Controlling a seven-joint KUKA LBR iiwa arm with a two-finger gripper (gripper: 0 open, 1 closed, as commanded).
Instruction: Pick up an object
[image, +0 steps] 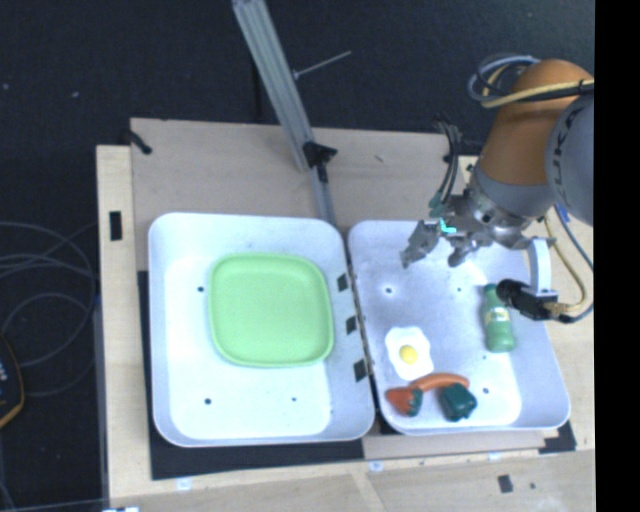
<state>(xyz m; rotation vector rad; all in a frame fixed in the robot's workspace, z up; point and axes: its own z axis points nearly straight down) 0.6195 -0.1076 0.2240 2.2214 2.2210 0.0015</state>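
Note:
The right bin (400, 260) holds a fried egg toy (408, 352), an orange sausage-like piece (438, 381), a red piece (403, 400), a dark teal piece (458, 402) and a green bottle (498, 320) near its right side. My gripper (434, 251) hangs over the far part of this bin, above bare floor. Its two fingers (414, 248) are spread apart with nothing between them. The egg lies well in front of the gripper, and the bottle sits to its right and nearer.
A green square plate (270, 308) lies in the left bin (180, 260). A grey slanted pole (285, 90) rises from the bench behind the bins. Clips (352, 325) join the two bins at the middle divider. Cables loop by the arm's wrist (545, 285).

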